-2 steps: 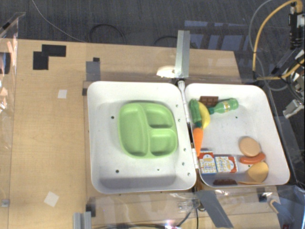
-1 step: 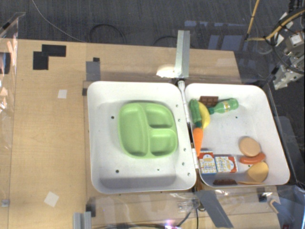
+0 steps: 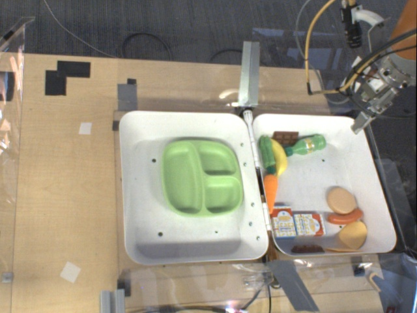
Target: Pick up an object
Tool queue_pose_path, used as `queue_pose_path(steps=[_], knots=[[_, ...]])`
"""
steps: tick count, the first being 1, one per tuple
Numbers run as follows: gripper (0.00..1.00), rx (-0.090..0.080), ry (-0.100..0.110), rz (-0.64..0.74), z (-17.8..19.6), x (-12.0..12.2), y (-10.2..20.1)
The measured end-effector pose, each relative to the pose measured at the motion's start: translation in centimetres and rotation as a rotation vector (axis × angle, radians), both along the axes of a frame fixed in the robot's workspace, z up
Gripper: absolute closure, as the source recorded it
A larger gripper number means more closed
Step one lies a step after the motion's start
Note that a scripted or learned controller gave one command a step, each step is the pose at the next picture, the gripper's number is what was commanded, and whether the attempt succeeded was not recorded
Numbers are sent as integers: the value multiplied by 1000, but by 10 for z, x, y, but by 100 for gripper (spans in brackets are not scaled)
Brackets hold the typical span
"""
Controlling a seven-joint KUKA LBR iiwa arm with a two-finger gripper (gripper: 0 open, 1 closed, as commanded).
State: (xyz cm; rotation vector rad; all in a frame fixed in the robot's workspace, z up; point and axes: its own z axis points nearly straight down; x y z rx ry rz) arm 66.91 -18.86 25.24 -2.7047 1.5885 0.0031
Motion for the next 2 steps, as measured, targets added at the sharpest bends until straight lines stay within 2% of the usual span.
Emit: queue_pose_path(steps=[1, 2], knots=[[100, -1, -14, -176, 92, 2, 77], [100, -4, -7, -9, 84, 0, 16]])
